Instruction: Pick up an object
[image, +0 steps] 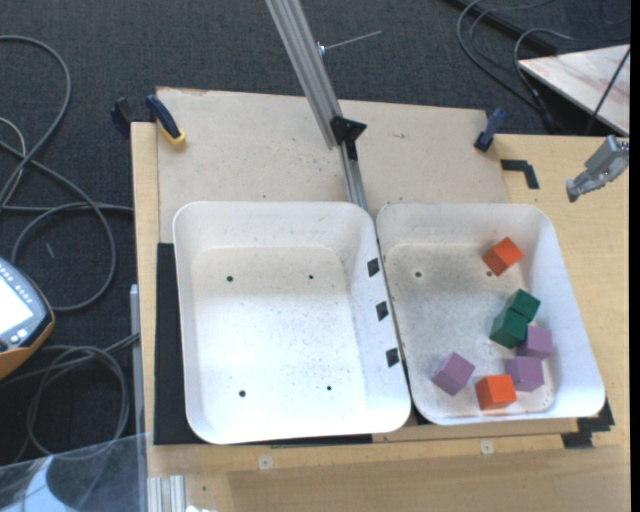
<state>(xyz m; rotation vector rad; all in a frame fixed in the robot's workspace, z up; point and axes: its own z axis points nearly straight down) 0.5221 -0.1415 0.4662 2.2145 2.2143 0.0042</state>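
1. Your gripper (598, 172) sits at the right edge, outside the bins; I can't tell its state
2. Your blocks, including an orange block (502, 255), lie in the right bin (566, 300)

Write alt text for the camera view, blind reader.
Two shallow white bins sit side by side on a bench; the right bin holds two orange, two green and three purple blocks, clustered toward its right side. The gripper hangs outside it at the right edge.

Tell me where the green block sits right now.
The green block lies in the right bin, toward its right wall, touching a purple block just below it, with an orange block farther up.
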